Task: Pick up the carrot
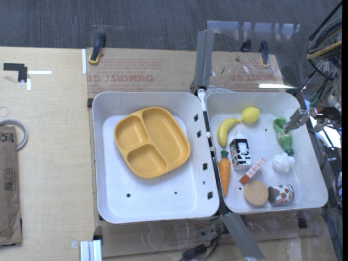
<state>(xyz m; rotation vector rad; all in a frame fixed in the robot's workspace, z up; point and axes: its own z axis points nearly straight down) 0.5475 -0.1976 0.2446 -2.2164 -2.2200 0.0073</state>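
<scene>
The carrot (pixel 224 172) is orange with a small green top. It lies lengthwise against the left wall of the right bin (pixel 304 200), its tip pointing toward the front. My gripper (pixel 298 119) hovers at the far right side of that bin, just beside a green item (pixel 283 135) and well to the right of the carrot. Nothing shows in its grasp.
The right bin also holds a banana (pixel 225 130), a lemon (pixel 250 115), a black-and-white carton (pixel 240 152) close to the carrot, a red-and-white packet (pixel 253 171), a tan disc (pixel 255 193), a small can (pixel 281 194) and a white lump (pixel 283 162). A yellow divided plate (pixel 152 141) sits in the left bin (pixel 109 194).
</scene>
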